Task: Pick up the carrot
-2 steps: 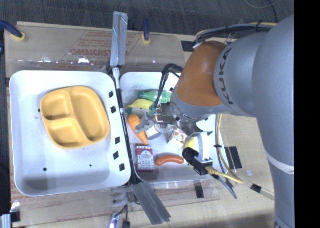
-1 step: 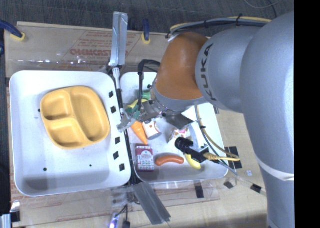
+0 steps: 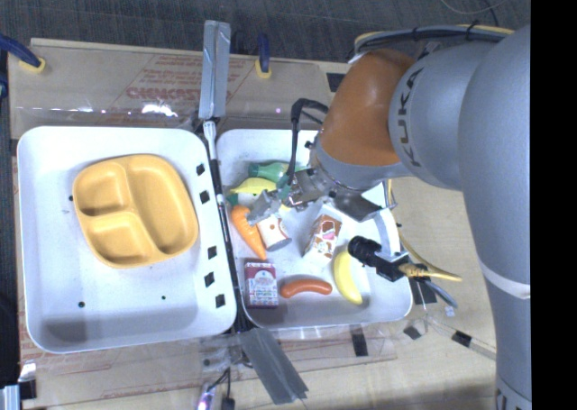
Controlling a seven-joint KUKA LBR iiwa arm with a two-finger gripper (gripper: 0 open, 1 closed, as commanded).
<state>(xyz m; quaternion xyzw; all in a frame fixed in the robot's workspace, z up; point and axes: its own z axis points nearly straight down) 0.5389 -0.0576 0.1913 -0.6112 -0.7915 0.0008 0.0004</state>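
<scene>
the orange carrot lay flat and slanted in the right bin, close to its left wall, its narrow tip pointing toward the near edge.

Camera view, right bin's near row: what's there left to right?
Red box → sausage → banana. The carrot lies farther back, at the bin's left side, with the hand just right of it.

Hung over the right bin, gripper just above the carrot. Lay around it: banana, sausage, red box. Sat in the left bin: yellow divided plate.
</scene>
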